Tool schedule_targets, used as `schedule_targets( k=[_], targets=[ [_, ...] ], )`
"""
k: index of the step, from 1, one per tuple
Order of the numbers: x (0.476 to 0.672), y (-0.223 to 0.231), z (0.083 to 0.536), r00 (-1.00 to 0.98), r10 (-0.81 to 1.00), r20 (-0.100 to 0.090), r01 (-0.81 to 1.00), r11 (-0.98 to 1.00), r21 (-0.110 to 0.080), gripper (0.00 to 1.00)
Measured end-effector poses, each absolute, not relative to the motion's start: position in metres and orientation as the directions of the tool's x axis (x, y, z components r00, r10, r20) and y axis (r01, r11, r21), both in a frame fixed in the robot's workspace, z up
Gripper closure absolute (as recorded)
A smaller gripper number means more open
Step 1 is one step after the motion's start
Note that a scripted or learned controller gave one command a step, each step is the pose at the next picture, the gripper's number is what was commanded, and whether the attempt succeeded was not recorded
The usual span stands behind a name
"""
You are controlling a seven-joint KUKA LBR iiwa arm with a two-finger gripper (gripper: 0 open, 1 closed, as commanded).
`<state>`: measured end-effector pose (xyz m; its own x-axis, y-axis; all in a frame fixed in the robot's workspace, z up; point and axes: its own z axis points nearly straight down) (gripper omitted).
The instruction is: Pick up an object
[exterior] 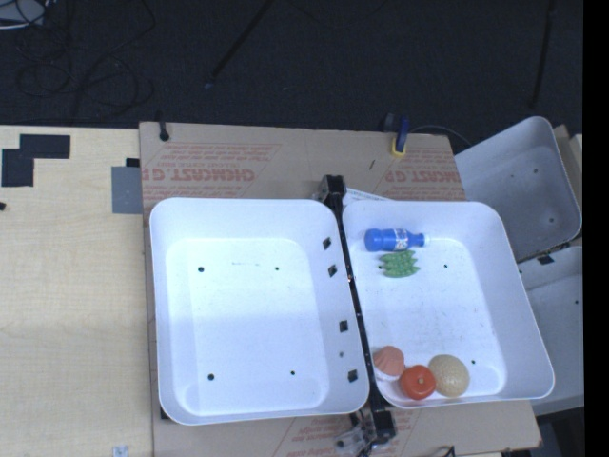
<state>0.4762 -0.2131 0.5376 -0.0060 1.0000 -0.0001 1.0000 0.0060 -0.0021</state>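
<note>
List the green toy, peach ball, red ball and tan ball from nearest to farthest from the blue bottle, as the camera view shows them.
1. Green toy, right beside the bottle at the far end of the right bin.
2. Peach ball, near-left corner.
3. Red ball and tan ball, by the near wall: too close to call.
</note>
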Motion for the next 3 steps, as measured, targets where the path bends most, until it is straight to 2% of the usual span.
schedule_targets(
  k=[1,2,3],
  targets=[
    [0.476,-0.213,0.481,0.001,1.000,0.001,1.000,-0.001,-0.006,0.00],
    [0.477,-0.213,0.494,-0.003,1.000,-0.001,1.000,0.003,-0.003,1.00],
    [0.476,-0.213,0.493,-0.003,1.000,0.000,1.000,0.003,-0.003,1.00]
  ],
)
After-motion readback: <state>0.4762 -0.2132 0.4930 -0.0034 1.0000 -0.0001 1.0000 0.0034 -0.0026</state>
